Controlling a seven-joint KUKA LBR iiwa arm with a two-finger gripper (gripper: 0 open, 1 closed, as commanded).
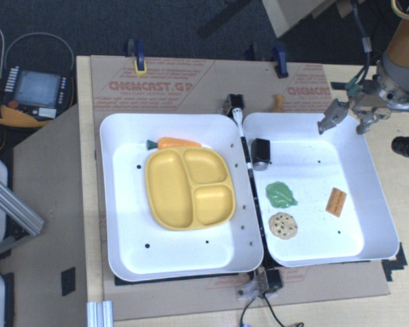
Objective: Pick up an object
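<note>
The gripper (345, 120) hangs over the far right corner of the right bin (368, 182), fingers spread wide with nothing between them. The arm (402, 60) above it is cut off by the frame's right edge, so little beyond the wrist can be made out.

On the right bin's floor lie a green leafy piece (281, 194), a round cookie (283, 225) just in front of it, and an orange-brown bar (336, 201) further right, all well apart from the gripper. A small dark cup-like thing (260, 151) sits at the bin's left wall; its shape is hard to read.

In the left bin (123, 182) a yellow divided plate (189, 187) lies flat. A carrot (176, 143) lies just behind it, its near edge hidden by the plate's rim. The worktop (191, 87) carries faint red lettering.
</note>
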